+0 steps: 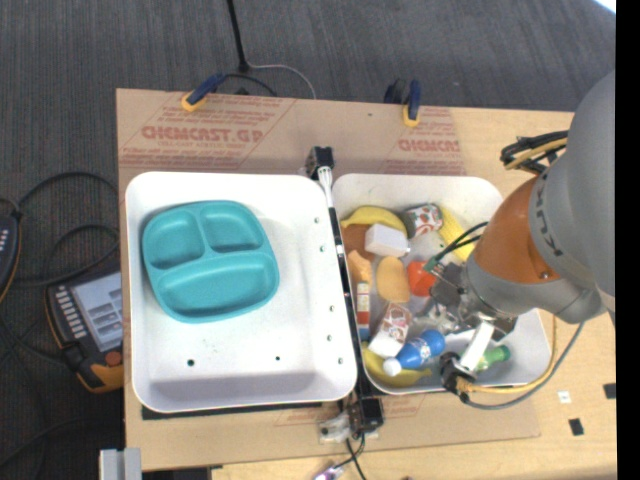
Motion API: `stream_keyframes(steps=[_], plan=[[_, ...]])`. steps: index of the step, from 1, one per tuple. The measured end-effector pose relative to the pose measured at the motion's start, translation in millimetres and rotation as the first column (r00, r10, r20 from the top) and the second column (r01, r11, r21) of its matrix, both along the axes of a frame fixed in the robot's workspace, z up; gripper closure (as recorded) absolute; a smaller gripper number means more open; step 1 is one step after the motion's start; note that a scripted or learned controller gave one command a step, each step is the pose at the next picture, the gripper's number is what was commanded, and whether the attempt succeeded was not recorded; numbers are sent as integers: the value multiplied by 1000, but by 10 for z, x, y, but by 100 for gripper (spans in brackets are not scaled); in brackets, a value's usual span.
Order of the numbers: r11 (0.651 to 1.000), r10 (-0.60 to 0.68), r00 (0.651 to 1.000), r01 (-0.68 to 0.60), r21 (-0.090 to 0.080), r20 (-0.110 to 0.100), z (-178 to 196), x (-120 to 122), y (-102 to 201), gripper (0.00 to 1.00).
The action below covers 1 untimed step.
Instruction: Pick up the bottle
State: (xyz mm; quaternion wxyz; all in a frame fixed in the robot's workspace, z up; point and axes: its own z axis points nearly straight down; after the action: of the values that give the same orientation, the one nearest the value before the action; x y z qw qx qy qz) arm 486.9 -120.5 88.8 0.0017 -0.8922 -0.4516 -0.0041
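Bottle (418, 351), blue with a white cap end, lies on its side near front of the right bin (530, 360), tilted, resting among clutter. Just left of it a small white cup with red print (394, 321); under/front of it a yellow banana-like piece (380, 369). Tool (462, 340) sits low in same bin, just right of bottle, close beside it, contact unclear. Whether the tool is spread or pressed together: cannot tell, wrist and cables hide it. A white-and-green cylinder (482, 349) lies slanted right by the tool. Further back in the bin: orange rounded item (393, 280), white block (385, 239), yellow banana (366, 216), small can (424, 218). Arm (560, 238) comes in from right, orange band over the bin's right edge. Left bin (300, 358) holds a teal divided tray (209, 259). Both bins on the table (200, 133), clamps at back edge.
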Motion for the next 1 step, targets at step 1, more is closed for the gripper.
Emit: stream_keyframes(steps=[1], plan=[[889, -459, 889, 459, -8, 13, 5, 13, 174, 0]])
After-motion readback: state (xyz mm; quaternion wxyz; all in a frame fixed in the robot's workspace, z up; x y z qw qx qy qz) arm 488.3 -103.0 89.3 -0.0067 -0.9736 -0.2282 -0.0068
